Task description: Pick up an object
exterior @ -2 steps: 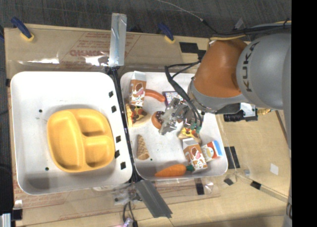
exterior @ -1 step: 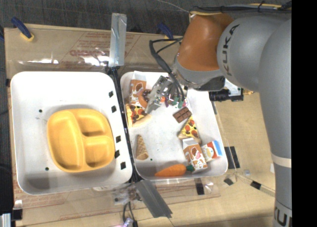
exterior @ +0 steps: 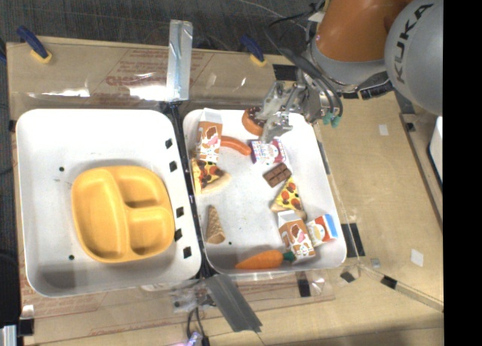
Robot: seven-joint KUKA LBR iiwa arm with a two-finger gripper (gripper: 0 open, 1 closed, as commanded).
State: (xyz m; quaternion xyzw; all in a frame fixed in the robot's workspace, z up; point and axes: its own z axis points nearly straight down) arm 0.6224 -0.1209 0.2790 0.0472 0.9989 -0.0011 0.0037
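My gripper [exterior: 273,120] hangs over the far end of the right bin [exterior: 248,220], its fingers pointing down next to an orange round toy [exterior: 251,120] and just above a small white-and-pink packet [exterior: 264,152]. Nothing shows between the fingers. The right bin also holds a red sausage [exterior: 234,144], a milk carton [exterior: 208,141], a pizza slice [exterior: 211,176], a chocolate bar [exterior: 277,175], a second pizza slice [exterior: 288,198], an ice cream cone [exterior: 215,225], a carrot [exterior: 259,261] and two small cartons [exterior: 296,236] [exterior: 324,229].
The left bin [exterior: 45,141] holds a yellow divided tray [exterior: 123,212]. A grey metal strip [exterior: 179,58] stands upright behind the wall between the bins. The arm's orange band [exterior: 363,13] and cables hang over the right bin's far right corner.
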